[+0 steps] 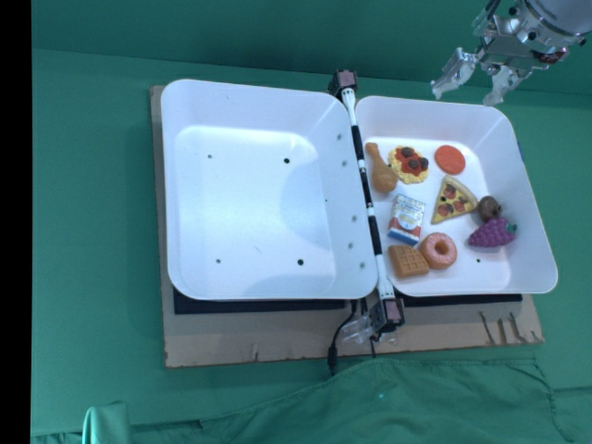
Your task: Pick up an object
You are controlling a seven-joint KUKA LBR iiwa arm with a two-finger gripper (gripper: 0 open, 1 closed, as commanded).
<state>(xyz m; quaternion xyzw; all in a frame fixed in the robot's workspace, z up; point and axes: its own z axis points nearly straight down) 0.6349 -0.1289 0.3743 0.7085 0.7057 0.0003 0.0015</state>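
The arm's fingers (473, 79) hang spread, seemingly holding nothing, above the right bin's (530, 213) far rim.

**Count of things on the bench**

Two shallow white plastic bins sit side by side: the left bin (259, 188) and the right bin (518, 202).

Inside the right bin lie nine toy foods, one of each kind:
- one tan drumstick (379, 167)
- one round yellow pizza (409, 165)
- one flat red disc (450, 159)
- one triangular pizza slice (453, 201)
- one small printed carton (406, 219)
- one brown lump (488, 208)
- one purple grape bunch (490, 234)
- one pink-glazed doughnut (437, 250)
- one orange square waffle (407, 261)
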